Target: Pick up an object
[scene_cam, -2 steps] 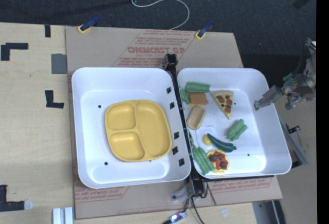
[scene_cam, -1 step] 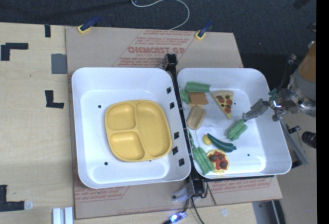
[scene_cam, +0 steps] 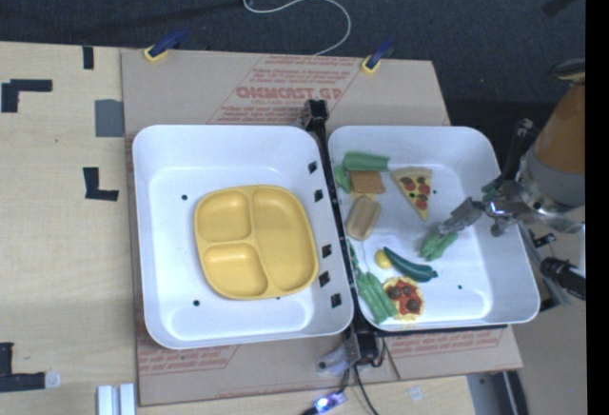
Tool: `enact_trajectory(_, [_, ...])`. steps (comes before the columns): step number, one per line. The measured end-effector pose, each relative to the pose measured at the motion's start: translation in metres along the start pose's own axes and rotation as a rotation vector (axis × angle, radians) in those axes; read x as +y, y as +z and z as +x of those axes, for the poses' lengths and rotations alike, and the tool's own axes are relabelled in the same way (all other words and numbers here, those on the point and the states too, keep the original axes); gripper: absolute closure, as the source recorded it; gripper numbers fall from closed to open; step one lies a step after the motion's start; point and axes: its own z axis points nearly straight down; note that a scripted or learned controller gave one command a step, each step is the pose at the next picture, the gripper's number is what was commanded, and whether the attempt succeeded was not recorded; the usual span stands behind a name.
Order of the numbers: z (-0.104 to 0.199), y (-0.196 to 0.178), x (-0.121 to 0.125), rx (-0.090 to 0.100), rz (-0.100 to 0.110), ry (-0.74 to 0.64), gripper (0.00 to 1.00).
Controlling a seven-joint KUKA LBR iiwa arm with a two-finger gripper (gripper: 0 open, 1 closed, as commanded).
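Observation:
My gripper [scene_cam: 457, 219] reaches in from the right, low over the right bin [scene_cam: 476, 148]. Its tip is right against a small light-green toy [scene_cam: 437, 245] near the bin's middle. Whether it grips that toy is unclear from this angle. In the same bin lie a pizza slice [scene_cam: 415, 189], a brown toast piece [scene_cam: 366, 182], a green pod [scene_cam: 365, 160], a tan bread roll [scene_cam: 362, 216], a dark green cucumber [scene_cam: 410, 265] and a small yellow piece [scene_cam: 382, 259]. At the near edge are a green vegetable [scene_cam: 372, 296] and a red-and-yellow piece [scene_cam: 405, 298].
The left bin [scene_cam: 162, 156] holds a yellow divided plate [scene_cam: 255, 240]. Black clips run along the wall between the bins [scene_cam: 328, 213]. A white cable [scene_cam: 295, 9] loops behind the bins. The arm's orange band [scene_cam: 563, 132] stands at the right edge.

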Motion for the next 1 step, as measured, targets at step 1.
enact_trajectory(1, [0.0018,0.043,-0.0021,0.0,-0.002,0.0,0.0])
